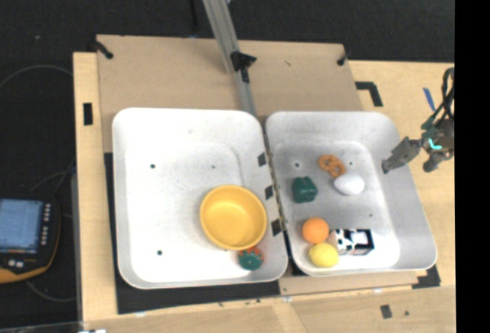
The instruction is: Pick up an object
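Note:
My gripper hangs over the right rim of the right bin, open, with nothing between its fingers. One finger points down-left over the bin wall. Inside the right bin lie an orange ring-shaped piece, a white egg, a green block, an orange ball, a yellow lemon and a black-and-white cube. The white egg is the nearest to the gripper, well to its left.
The left bin holds a yellow bowl and a small teal and orange object at its front edge. A grey metal rail runs from the top down to the bins' divider. A handheld screen lies at the far left.

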Available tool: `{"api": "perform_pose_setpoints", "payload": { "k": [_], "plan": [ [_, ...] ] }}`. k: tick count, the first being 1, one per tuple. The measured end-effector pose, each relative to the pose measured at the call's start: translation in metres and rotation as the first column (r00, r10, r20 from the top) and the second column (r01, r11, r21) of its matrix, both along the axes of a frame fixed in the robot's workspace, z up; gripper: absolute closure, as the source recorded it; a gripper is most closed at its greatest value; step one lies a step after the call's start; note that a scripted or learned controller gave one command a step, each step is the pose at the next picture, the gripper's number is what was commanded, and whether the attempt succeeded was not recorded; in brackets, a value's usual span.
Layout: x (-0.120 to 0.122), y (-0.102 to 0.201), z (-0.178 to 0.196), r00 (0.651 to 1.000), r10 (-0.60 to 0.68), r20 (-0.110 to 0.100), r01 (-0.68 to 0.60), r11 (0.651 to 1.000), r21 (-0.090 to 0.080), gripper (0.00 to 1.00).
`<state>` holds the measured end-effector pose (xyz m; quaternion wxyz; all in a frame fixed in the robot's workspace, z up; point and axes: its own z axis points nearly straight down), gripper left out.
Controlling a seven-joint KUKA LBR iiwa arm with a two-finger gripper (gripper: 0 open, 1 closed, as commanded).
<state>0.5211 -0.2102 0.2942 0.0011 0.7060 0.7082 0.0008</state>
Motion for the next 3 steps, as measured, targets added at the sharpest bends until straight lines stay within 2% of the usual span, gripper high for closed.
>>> {"api": "perform_pose_setpoints", "payload": {
  "k": [2, 3],
  "plan": [
    [0.003, 0.0, -0.089, 1.0, -0.004, -0.006, 0.004, 1.0, -0.001, 0.0],
    [-0.007, 0.004, -0.141, 1.0, -0.003, -0.006, 0.003, 1.0, 0.0, 0.0]
  ]
}}
